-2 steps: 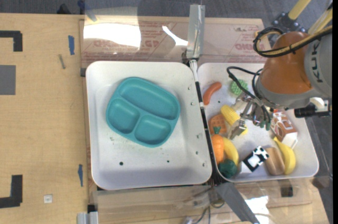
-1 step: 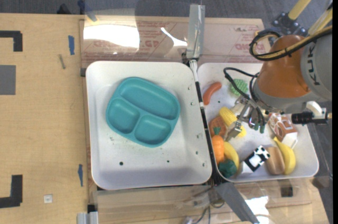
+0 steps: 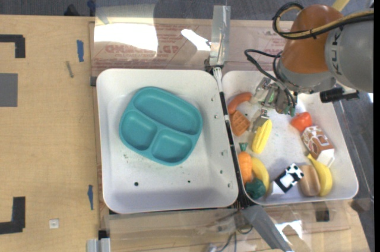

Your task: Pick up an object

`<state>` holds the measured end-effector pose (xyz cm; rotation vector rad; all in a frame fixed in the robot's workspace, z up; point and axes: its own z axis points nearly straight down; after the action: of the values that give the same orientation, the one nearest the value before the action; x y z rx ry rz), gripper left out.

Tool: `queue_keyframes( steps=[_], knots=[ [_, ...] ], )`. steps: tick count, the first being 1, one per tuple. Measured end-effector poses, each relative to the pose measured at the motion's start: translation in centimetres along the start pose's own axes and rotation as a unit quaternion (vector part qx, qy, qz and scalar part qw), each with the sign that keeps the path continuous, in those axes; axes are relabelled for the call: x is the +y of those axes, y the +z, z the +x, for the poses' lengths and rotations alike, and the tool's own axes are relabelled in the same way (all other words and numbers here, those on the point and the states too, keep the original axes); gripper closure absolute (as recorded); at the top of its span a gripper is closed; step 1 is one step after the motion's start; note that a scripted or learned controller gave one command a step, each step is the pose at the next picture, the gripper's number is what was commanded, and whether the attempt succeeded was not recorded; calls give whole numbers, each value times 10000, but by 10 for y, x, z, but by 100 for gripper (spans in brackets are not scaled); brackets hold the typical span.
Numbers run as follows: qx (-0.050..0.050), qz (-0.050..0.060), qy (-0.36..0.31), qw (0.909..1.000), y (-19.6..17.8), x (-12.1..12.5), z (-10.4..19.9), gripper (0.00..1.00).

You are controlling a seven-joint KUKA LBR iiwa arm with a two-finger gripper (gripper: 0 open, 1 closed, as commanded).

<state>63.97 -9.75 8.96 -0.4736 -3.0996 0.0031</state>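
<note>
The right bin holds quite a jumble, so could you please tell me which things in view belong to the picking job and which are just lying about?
Job in hand:
gripper, low over the right bin
corn cob, nearest it
waffle
red toy

Lying about:
teal divided plate in the left bin
black-and-white block
banana

You have a teal plastic three-compartment plate point(image 3: 160, 124) in the white left bin point(image 3: 113, 185). In the white right bin point(image 3: 347, 176) you see a yellow toy corn cob point(image 3: 262, 135), a black-and-white patterned block point(image 3: 289, 177), a red-orange toy point(image 3: 301, 121) and a yellow banana point(image 3: 323, 175).
</note>
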Motion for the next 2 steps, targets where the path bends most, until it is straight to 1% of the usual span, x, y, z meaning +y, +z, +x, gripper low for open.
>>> queue_keyframes(
  steps=[1,2],
  knots=[
    [-78,-32,456,9989,0,-22,51,0],
    [-95,-31,364,9993,0,-24,87,0]
  ],
)
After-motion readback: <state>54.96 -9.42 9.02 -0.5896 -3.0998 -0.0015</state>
